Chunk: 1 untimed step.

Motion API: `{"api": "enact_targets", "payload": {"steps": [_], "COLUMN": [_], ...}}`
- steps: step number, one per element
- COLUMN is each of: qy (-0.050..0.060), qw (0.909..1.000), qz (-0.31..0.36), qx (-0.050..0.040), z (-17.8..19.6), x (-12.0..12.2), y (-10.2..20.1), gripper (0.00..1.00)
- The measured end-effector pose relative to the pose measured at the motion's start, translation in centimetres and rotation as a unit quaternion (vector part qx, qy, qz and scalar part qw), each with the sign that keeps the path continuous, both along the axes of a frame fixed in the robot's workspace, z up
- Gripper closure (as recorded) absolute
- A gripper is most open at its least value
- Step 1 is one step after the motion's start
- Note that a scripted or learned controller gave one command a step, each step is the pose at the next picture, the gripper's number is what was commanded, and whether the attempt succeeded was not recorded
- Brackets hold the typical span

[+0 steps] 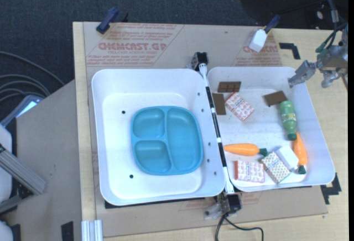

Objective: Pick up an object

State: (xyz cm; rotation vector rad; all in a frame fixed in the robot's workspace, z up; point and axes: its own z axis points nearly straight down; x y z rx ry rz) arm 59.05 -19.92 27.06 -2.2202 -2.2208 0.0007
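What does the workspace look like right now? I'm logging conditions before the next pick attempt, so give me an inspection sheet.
Surface: bench bearing two white bins, left bin and right bin.
Job's things: right bin holds green bottle, two carrots, brown pieces, patterned packets.
Clutter: blue divided tray in left bin.
Grippers: gripper at right bin's far right corner, nothing seen between fingers.
Cables: grey cables left of bench.
Surroundings: dark floor.
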Motion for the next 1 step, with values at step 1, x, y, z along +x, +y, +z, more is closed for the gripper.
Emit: {"api": "enact_targets", "payload": {"steps": [1], "qy": [0.001], "qw": [1.0], "qz": [-0.001], "qx": [0.0002], "z": [-9.27], "x": [0.15], "y": [-2.45], "gripper": [0.0]}}
